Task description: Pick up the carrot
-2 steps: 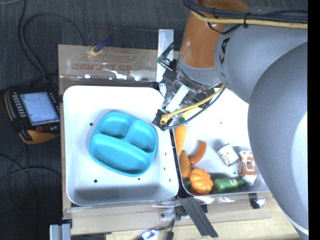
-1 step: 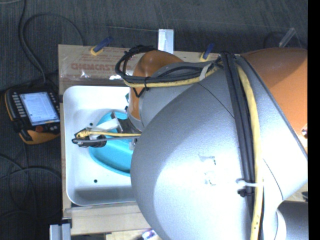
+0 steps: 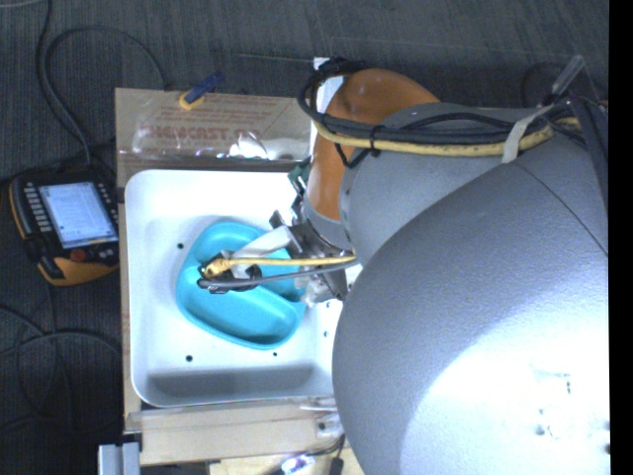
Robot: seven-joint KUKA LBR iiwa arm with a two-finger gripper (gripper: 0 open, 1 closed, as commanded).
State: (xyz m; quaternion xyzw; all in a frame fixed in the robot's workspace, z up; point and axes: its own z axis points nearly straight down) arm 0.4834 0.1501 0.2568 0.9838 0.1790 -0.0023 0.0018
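Hovering over the blue dish [image 3: 242,305], the gripper [image 3: 220,272] hasn't grabbed any carrot yet; can't tell if it's clenched.

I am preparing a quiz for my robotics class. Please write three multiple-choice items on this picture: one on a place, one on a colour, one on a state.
1. Where is the pincer?
A over the blue dish in the white bin
B over the carpet
C over the plastic bag

2. What colour is the clip on the plastic bag?
A red
B green
C blue

3. How is the screen of the teach pendant?
A lit
B dark
C covered

Key: 1 A, its tips lie across the dish. 2 C, the clip looks blue against the brown board. 3 A, the screen glows pale.
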